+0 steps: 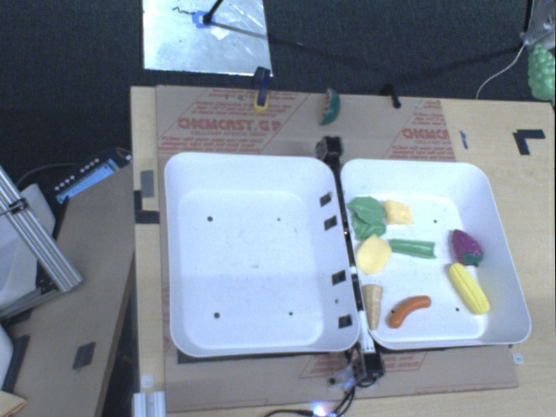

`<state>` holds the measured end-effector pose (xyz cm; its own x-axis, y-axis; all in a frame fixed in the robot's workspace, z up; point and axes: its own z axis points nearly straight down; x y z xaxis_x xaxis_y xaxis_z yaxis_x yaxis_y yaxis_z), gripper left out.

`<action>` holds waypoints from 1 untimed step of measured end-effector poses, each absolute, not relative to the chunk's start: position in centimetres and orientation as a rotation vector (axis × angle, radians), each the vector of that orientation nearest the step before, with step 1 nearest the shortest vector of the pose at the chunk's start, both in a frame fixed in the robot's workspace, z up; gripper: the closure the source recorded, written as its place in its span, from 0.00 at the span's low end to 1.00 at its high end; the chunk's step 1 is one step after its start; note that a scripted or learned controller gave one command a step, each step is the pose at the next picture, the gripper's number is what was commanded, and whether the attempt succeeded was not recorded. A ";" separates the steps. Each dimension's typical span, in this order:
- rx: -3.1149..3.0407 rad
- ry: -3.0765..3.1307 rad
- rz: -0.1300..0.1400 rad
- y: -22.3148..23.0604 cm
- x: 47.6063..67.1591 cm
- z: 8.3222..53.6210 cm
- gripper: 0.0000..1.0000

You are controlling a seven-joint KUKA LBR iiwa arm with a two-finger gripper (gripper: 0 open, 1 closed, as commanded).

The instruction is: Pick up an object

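In the right bin (499,233) you've got the toys: greens (367,215), bean (412,248), lemon (373,254), cone (373,305), sausage (408,311), corn (469,287) and eggplant (466,247). All lie loose, none lifted. The left bin (174,233) sits touching it. You can't tell the gripper's state from this frame.

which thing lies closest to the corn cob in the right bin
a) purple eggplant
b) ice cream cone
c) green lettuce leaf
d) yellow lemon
a) the purple eggplant lies just above the corn cob near the right wall of the right bin, while the cone, the leaf and the lemon all lie over by the divider on the bin's left side.
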<state>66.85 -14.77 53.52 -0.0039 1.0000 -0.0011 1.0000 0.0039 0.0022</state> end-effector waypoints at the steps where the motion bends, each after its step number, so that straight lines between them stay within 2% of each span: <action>1: 2.215 2.224 0.001 -13.9 66.8 53.5 1.00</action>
